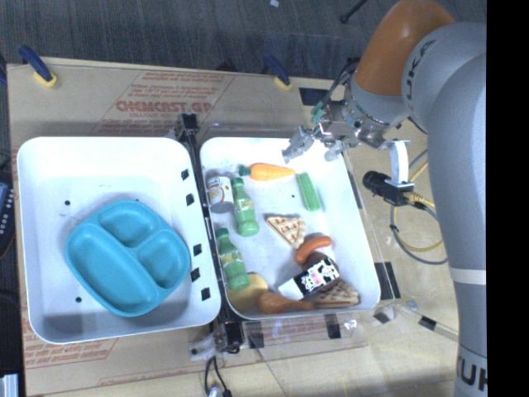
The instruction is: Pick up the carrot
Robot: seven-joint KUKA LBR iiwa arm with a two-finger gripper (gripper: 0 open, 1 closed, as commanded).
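Carrot [271, 171]: you can see it lying flat near the far edge of the right bin. It is orange with a small green end.
Carrot direction: its long side runs left to right. The green end points left, toward the other bin. The orange tip points right.
Carrot neighbours: a green stick [308, 190] lies just beside its right tip, a bit nearer to you. A green bottle [244, 209] stands near its green end.
Gripper [307, 142]: you can see it just above and to the right of the carrot, over the far edge of the right bin. Its two fingers are spread apart with nothing between them. It is close to the carrot, but you cannot tell if it touches it.
Arm [430, 64]: it is grey with an orange band and comes in from the right.
Right bin [351, 213]: it is white and shallow and full of toy food. Along its left wall you see a small can [219, 190], the green bottle, and a second green bottle [231, 259] nearer to you. In the middle sits a sandwich wedge [286, 227]. Just past it lies a sausage [313, 245]. Beside that is a black and white box [318, 276]. At the near edge lie a brown bread roll [281, 303] and another wedge [340, 294].
Left bin [50, 180]: it is white too. It holds a blue plate [128, 255] with three parts. The plate sits tilted across the middle of the bin.
Bench [124, 98]: brown card lies under both bins.
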